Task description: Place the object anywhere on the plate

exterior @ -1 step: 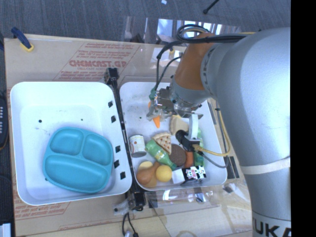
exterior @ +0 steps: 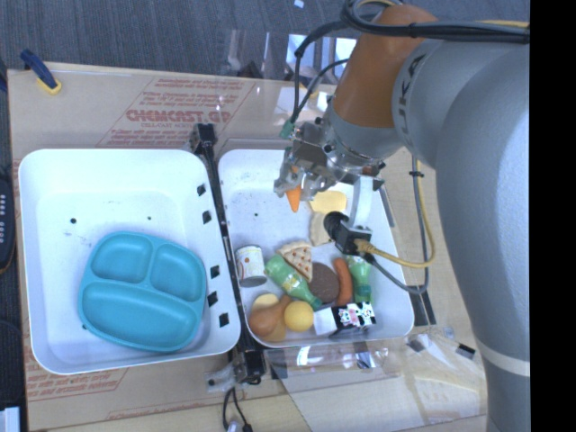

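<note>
A blue plate [exterior: 144, 291] with three sections lies in the left bin [exterior: 54, 178]. My gripper [exterior: 294, 187] hangs over the upper part of the right bin [exterior: 256, 210], pointing down. An orange carrot-shaped piece [exterior: 293, 197] sits between its fingers, tip downward, lifted above the bin floor. The gripper is to the right of the plate, across the divider between the bins.
Several toy foods lie piled in the lower right bin: a small can [exterior: 251, 265], a sandwich wedge [exterior: 298, 259], a green bottle [exterior: 290, 282], a yellow lemon [exterior: 299, 315], a sausage [exterior: 344, 279], a black-and-white carton [exterior: 353, 317]. A yellow cheese slice [exterior: 328, 202] lies under the arm.
</note>
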